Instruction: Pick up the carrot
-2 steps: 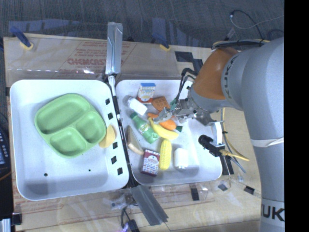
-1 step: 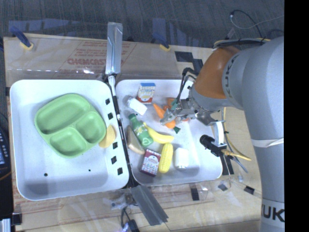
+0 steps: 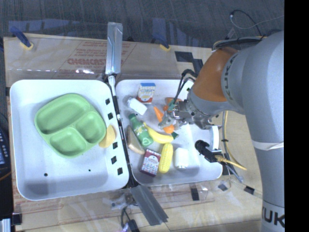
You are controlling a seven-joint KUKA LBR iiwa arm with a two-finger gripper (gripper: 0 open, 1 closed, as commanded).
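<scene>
Your tool [image 3: 175, 114] sits low in the right bin [image 3: 203, 174], right over the carrot [image 3: 158, 113], but you cannot tell from this view whether it has anything clamped. The carrot lies in the middle of that bin, between the small carton [image 3: 146, 92] and the banana [image 3: 159, 134], with orange bits showing on either side of the tool. Judge the pick as not yet done: the carrot looks to rest on the bin floor. The lift is left. The green tray [image 3: 70, 124] sits in the left bin [image 3: 29, 178].
</scene>
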